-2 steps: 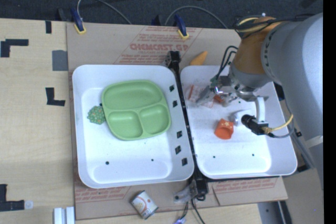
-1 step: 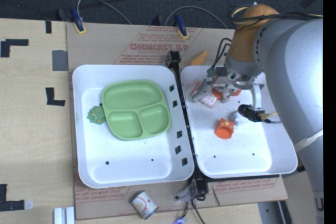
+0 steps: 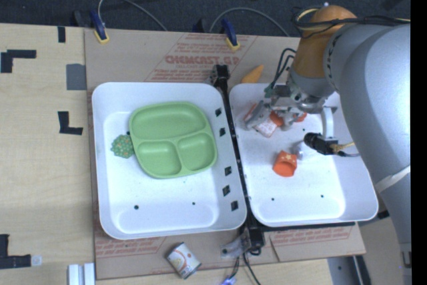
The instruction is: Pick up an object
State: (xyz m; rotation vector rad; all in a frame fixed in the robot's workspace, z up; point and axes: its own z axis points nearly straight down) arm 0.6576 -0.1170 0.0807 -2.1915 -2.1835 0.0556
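My gripper point(image 3: 263, 115) hangs low over the far left part of the right bin point(image 3: 313, 200), reaching in from the right. A small red and white object point(image 3: 266, 128) lies right under or against it; whether it is gripped is hidden. An orange cup point(image 3: 285, 164) lies on its side in the middle of the right bin, just in front of the gripper. In the left bin point(image 3: 160, 213) sits a green divided plate point(image 3: 173, 139) with a small green knobbly object point(image 3: 122, 145) against its left edge.
An orange wedge-shaped thing point(image 3: 252, 73) lies on the cardboard behind the right bin. A small can point(image 3: 183, 259) lies on the bench in front of the bins. Clamps and cables run along the back edge. The arm's bulk covers the right bin's right side.
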